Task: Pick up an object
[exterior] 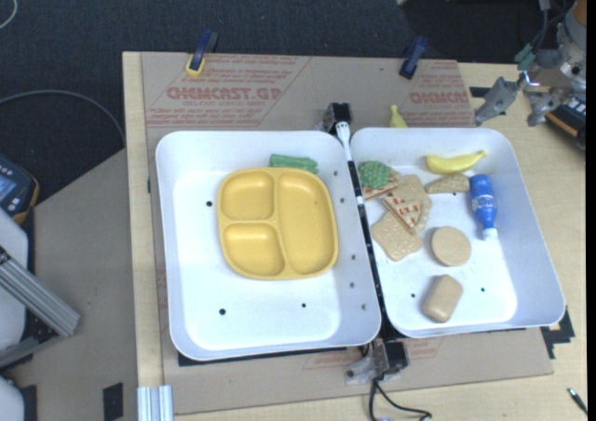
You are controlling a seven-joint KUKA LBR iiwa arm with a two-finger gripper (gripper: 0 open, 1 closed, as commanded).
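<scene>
"CHEMCAST GP" in red on brown board (233,88)

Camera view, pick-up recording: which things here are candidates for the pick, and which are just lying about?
Candidates for the pick:
banana
blue bottle
round cracker
bread roll
waffle crackers
green item
yellow divided plate

Just lying about:
left bin and right bin
blue clamps
cardboard sheet
The gripper sits beyond the right bin's far corner.
</scene>
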